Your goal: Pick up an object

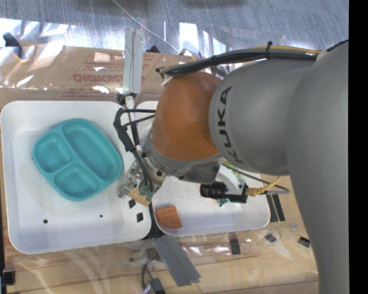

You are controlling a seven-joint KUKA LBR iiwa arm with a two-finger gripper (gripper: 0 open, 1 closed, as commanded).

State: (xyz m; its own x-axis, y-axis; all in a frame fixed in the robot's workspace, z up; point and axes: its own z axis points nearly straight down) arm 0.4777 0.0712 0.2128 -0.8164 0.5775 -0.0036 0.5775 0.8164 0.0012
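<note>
Teal plastic, a three-compartment plate (pixel 78 158), is lying flat in the left bin (pixel 15 182), turned at a slant and sitting toward the upper middle of the white floor. Nothing is resting in its wells.

Grey arm with orange band (pixel 181 118) is reaching in from the right and covering most of the right bin (pixel 257 216). Wrist is pointing down and leftward, toward the ridge where the two bins are meeting.

Pincer (pixel 134 188) is hanging low over that ridge, just beside the plate's right edge. Its tip is a tangle of small metal parts and cable; whether it is parted or closed I cannot tell, and nothing is visibly sitting in it.

Orange-brown ridged object (pixel 167 216), small, is lying at the lower left corner of the right bin, near the pincer and just below it, apart from it. Likely candidate for the pick, judging by nearness; the plate is the other.

Black cable plug (pixel 216 190) is hanging off the wrist over the right bin. Worktop (pixel 67 78) under plastic sheeting.
</note>
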